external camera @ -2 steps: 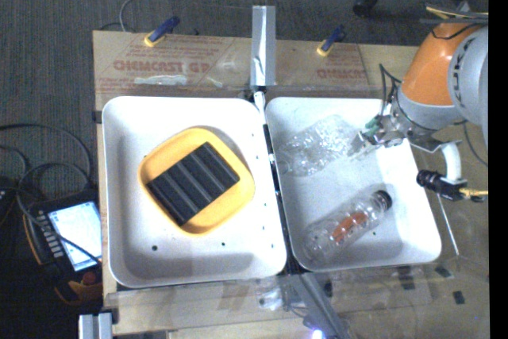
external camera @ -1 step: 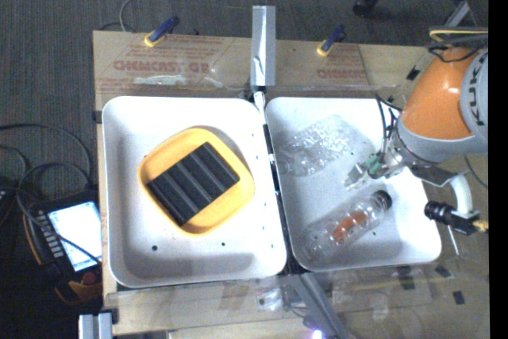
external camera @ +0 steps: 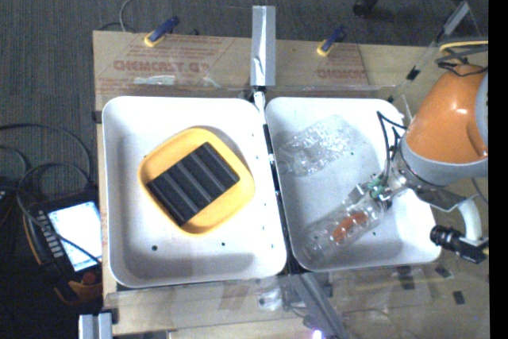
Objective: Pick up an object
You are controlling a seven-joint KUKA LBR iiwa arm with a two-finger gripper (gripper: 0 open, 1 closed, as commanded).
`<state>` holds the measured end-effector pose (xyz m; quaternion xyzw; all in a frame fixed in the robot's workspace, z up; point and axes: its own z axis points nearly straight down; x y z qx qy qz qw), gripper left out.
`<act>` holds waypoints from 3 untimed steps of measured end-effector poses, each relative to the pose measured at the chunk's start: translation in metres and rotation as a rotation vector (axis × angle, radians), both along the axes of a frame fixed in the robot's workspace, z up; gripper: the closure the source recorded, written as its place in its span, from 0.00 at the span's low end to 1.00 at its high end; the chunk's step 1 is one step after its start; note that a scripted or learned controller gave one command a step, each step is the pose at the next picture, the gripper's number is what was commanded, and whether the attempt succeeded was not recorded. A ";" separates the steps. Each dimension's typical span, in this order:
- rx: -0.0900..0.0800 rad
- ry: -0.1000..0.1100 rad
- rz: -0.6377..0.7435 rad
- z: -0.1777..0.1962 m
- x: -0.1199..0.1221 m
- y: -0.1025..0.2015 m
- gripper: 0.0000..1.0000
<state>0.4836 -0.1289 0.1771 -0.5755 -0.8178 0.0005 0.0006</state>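
Note:
In the left bin (external camera: 127, 250) lies a yellow pad with a black ribbed top (external camera: 197, 179), set at a slant. The right bin (external camera: 413, 246) holds a clear plastic bottle (external camera: 343, 225) lying on its side near the front, and a crumpled clear plastic piece (external camera: 319, 142) toward the back. My gripper (external camera: 378, 190) is low in the right bin, at the bottle's upper right end and touching or nearly touching it. The grey wrist and orange band (external camera: 446, 127) hang over the bin's right edge and hide that part of it.
A metal divider post (external camera: 263, 48) stands at the back between the bins. Two blue and yellow clamps (external camera: 161, 31) (external camera: 331, 41) hold the cardboard behind them. A black cable loops by the arm's wrist (external camera: 390, 140). A tablet (external camera: 73, 230) lies on the floor left of the bench.

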 end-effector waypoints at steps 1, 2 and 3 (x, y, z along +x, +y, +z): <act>0.000 0.000 -0.218 0.006 0.073 0.040 0.00; -0.002 0.001 -0.222 -0.017 0.034 -0.016 0.00; 0.000 -0.001 -0.126 0.030 0.025 -0.003 0.00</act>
